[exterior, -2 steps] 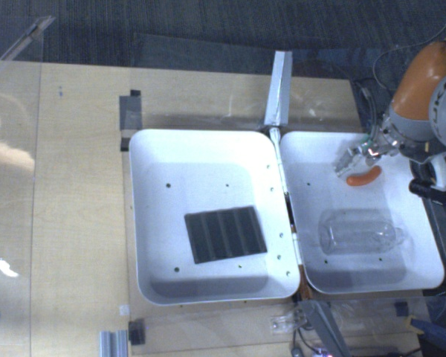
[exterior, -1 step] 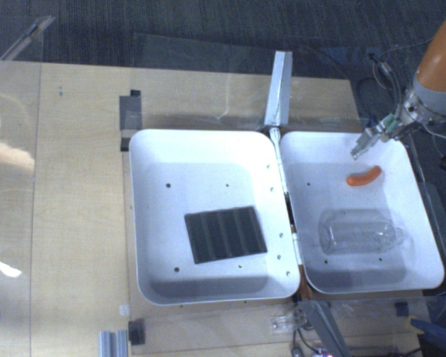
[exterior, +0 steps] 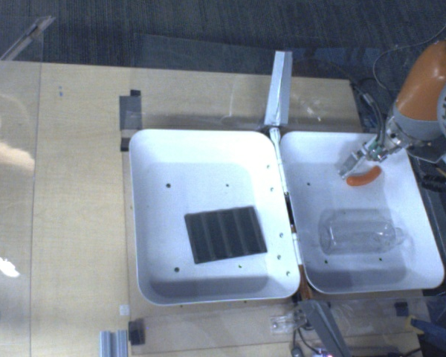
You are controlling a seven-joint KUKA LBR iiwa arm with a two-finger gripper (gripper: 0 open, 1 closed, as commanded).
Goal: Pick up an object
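two bins sit side by side on the bench. the left bin holds a ribbed mat near its front edge. in the right bin, a sausage-shaped piece lies toward the back edge (just beneath the gripper), with a clear bottle in front of it.

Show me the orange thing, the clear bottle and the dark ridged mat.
orange object (exterior: 363,177), camera view, its middle.
clear plastic bottle (exterior: 357,232), camera view, its body.
dark ridged mat (exterior: 225,233), camera view, its centre.
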